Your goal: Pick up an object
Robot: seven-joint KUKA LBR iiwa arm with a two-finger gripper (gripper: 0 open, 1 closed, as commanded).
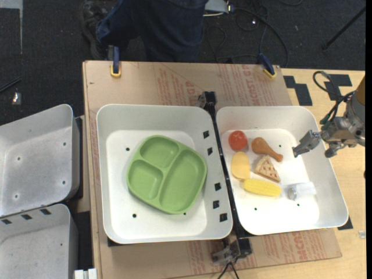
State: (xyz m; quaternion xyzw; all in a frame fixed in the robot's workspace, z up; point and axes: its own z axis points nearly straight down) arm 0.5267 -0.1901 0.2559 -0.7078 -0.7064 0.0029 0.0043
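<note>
Viewing the bench from above, I saw the gripper (319, 143) at the right rim of the right bin (325, 214), with one finger (304, 143) reaching in over the bin floor. Its jaws were spread, and nothing sat between them.

The candidate objects were grouped in the left half of that bin:
- a red tomato (237, 139) at the upper left;
- a chicken drumstick (266, 148) just beside it, nearest the gripper but apart from it;
- a yellow lemon-like piece (240, 165) below the tomato;
- a pizza slice (267, 170) touching or nearly touching the yellow piece;
- a corn cob (261, 187) lying below the slice;
- a small clear item (298, 190) to the right of the cob; I could not identify it.

The left bin (110, 214) held a green divided plate (167, 173).
</note>
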